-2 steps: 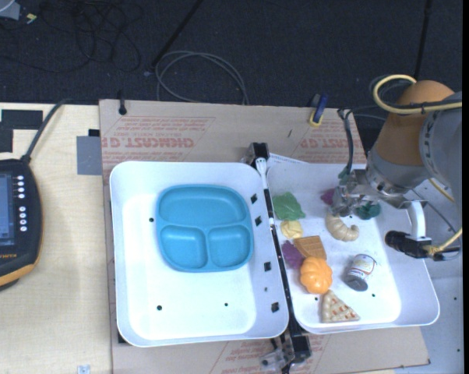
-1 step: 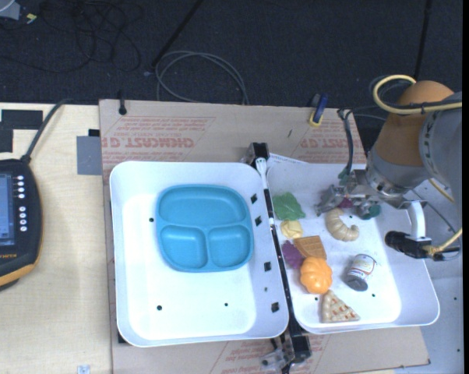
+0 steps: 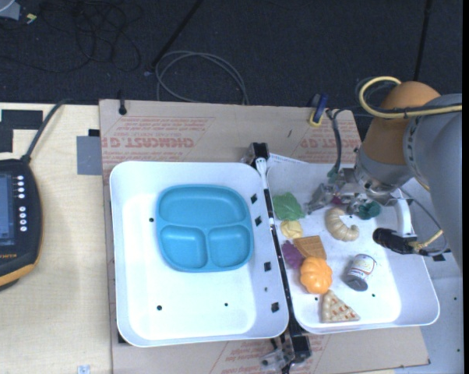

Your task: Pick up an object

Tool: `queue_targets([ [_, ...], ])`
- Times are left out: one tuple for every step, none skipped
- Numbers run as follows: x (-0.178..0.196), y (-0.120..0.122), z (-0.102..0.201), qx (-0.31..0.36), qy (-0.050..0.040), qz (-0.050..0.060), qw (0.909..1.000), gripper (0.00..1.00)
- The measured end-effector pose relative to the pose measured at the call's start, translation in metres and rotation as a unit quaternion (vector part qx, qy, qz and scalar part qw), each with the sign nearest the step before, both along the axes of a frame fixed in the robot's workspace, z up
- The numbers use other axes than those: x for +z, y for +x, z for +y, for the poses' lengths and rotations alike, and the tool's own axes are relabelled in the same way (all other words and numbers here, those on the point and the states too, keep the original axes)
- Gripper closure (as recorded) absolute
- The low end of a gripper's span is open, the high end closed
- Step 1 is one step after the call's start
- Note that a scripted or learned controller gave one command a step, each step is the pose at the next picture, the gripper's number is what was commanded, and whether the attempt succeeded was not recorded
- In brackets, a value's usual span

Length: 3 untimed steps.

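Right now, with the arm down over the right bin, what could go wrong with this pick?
The toys are crowded: the croissant lies right under the gripper, so closing could clip or push it rather than grasp cleanly. The can lies on its side and might roll if nudged. The green piece, orange pumpkin and neighbours nearly touch, so one could drag another.

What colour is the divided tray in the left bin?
Light blue tray, clear in the camera view.
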<state>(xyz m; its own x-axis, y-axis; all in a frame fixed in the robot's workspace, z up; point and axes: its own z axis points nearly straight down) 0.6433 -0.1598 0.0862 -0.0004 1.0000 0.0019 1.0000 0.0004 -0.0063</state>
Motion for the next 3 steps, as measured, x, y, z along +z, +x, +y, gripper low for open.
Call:
queue_targets([
  [0.011, -0.001, -0.001, 0.0, -0.0003, 0.0, 1.0, 1.0],
  [0.03, -0.038, -0.055, -0.001, -0.001, -0.001, 1.0, 1.0],
  [0.029, -0.037, -0.054, -0.001, -0.0007, -0.002, 1.0, 0.0],
])
